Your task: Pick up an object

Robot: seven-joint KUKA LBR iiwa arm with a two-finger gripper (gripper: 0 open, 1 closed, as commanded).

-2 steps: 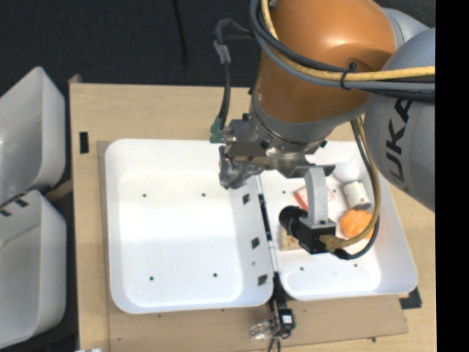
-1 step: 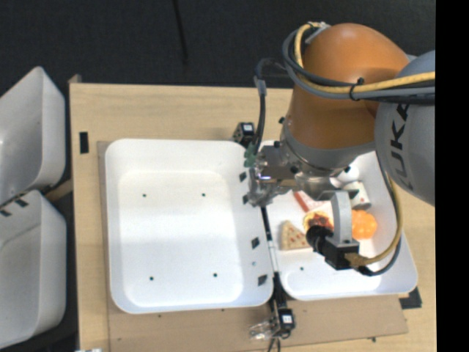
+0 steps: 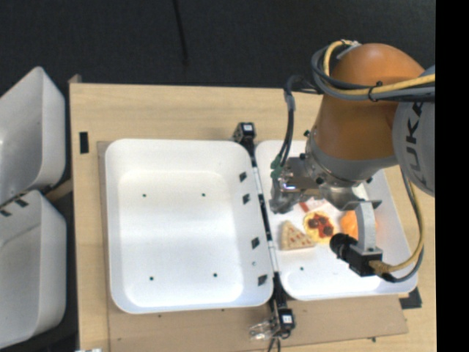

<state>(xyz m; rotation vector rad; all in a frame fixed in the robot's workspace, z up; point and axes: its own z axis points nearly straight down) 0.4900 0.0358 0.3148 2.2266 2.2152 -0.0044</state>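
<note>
Over the right bin [image 3: 322,288] the grey arm with its orange band [image 3: 366,86] hangs low, and its bulk covers most of that bin. Below the wrist, the claw [image 3: 293,189] sits near the bin's left wall, close to the divider between the two bins; whether it is released or clenched I cannot tell, since the metal parts there blur together and nothing can be seen gripped in it.

Candidate objects lie just toward the camera and slightly right of the claw: a tan wedge-shaped piece [image 3: 295,237], likely a toy pizza slice, with its point aimed up toward the claw; beside it a yellow round piece with red spots [image 3: 319,224]; and an orange item [image 3: 349,224] partly hidden by a black fitting on the arm.

The wedge is nearest, just beside the claw, so a short shift toward the near edge would probably put it underneath. The left bin [image 3: 183,226] plays no part here.
</note>
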